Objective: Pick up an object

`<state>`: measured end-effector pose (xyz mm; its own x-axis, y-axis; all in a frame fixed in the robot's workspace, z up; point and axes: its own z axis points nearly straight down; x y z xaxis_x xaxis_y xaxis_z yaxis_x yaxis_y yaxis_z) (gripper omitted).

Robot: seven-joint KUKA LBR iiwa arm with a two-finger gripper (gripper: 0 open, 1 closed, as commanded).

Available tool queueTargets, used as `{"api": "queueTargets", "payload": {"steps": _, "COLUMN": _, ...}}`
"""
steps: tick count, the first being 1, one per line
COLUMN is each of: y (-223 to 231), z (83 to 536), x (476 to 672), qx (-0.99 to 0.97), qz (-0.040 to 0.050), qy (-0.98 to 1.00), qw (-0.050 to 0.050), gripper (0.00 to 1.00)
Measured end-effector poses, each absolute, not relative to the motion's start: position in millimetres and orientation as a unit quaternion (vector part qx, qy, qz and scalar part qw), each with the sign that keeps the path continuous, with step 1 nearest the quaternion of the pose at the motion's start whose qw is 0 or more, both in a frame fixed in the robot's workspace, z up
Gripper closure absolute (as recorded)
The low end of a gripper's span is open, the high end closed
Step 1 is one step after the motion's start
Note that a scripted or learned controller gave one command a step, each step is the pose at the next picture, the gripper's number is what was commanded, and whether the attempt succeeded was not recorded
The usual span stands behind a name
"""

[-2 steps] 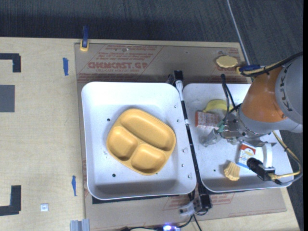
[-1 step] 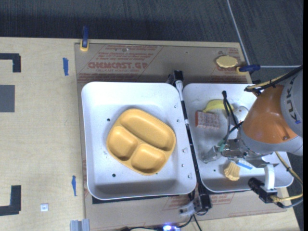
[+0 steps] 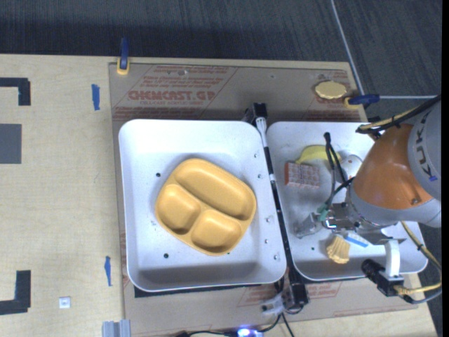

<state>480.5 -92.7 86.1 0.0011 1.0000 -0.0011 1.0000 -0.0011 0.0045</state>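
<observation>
My gripper (image 3: 313,223) reaches down into the right bin (image 3: 414,262), low over its floor near the middle. The arm's orange band (image 3: 387,177) looms above and hides part of the bin. Just beyond the gripper lies a red-and-white packet (image 3: 303,175), with a yellow object (image 3: 313,153) behind it. A small tan object (image 3: 339,250) with a blue piece (image 3: 355,241) beside it rests to the gripper's near right. I see nothing lifted off the bin floor.
The left bin (image 3: 140,146) holds a large yellow three-compartment tray (image 3: 205,206). A black divider (image 3: 270,188) runs between the bins. Cables (image 3: 330,160) hang along the arm. A tan disc (image 3: 330,90) sits on the cardboard behind the right bin.
</observation>
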Motion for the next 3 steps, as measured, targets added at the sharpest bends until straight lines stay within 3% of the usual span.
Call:
{"api": "queueTargets", "payload": {"steps": 1, "y": -93, "z": 97, "x": 482.5, "qx": 0.708, "qz": 0.0028, "qy": 0.706, "qw": 0.005, "gripper": 1.00}}
{"api": "queueTargets", "payload": {"steps": 2, "y": -93, "z": 97, "x": 482.4, "qx": 0.708, "qz": 0.0027, "qy": 0.706, "qw": 0.005, "gripper": 0.00}}
{"api": "queueTargets", "payload": {"steps": 3, "y": -94, "z": 86, "x": 480.1, "qx": 0.707, "qz": 0.0010, "qy": 0.707, "qw": 0.000, "gripper": 0.00}}
